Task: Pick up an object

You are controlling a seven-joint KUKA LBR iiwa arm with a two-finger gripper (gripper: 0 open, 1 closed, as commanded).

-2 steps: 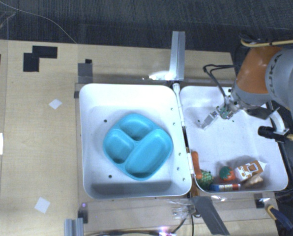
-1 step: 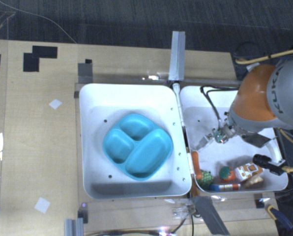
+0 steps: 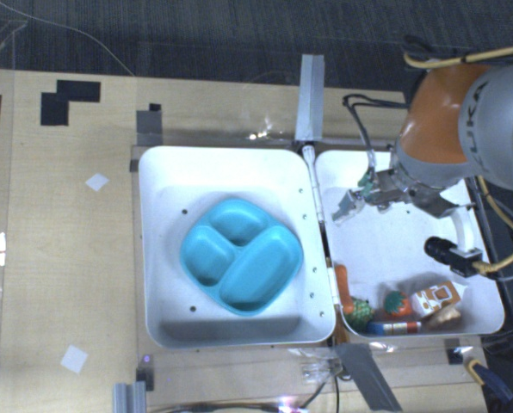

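My gripper [image 3: 349, 203] hangs over the upper left part of the right bin [image 3: 394, 248], with its fingers apart and nothing between them. Small objects lie along that bin's near edge, well below the gripper: an orange carrot-like piece [image 3: 343, 287], a green and orange item [image 3: 397, 302], a small printed carton [image 3: 435, 298] and a red and blue marker [image 3: 392, 326]. The arm's orange band and grey wrist cover the bin's upper right corner.
The left bin [image 3: 166, 231] holds a blue three-compartment tray [image 3: 241, 255] near its middle. A metal divider post [image 3: 310, 101] stands behind the gap between the bins. Cables run around the arm at the right.
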